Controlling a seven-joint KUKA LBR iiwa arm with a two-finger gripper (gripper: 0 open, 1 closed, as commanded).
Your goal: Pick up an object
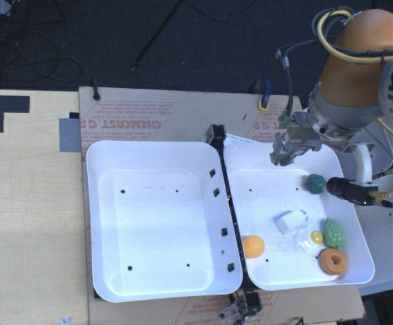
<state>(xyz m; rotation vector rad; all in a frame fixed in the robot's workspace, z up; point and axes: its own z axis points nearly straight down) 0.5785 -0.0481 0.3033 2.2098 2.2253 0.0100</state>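
Five objects sitting in the right bin below the claw — claw hovering over the bin's far edge, finger state unclear.

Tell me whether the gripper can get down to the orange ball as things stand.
Probably yes. The orange ball lies alone by the right bin's left wall, with bare floor around it. The gripper hangs over the bin's far edge; only the near wall may crowd one finger.

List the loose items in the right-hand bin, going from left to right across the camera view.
orange ball → clear cup → dark green ball → brown ring. The small yellow piece and the knobbly green item sit too close in line with these to place.
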